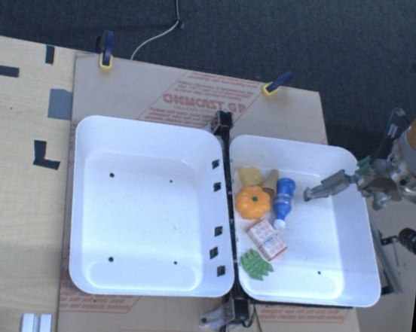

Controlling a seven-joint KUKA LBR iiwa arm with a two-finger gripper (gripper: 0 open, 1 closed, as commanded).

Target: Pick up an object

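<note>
Several small objects lie along the left side of the right bin: an orange pumpkin, a blue bottle with a white cap, a yellow piece, a small brown piece, a red-and-white box and a green leafy item. My gripper reaches in from the right over the bin's upper right part and points left and down. Its tip hangs just right of the blue bottle, apart from it. Nothing shows in its grasp.
The left bin sits beside the right one, with a black divider strip between them. Both rest on a cardboard sheet held by clamps. A cable runs off at the back.
</note>
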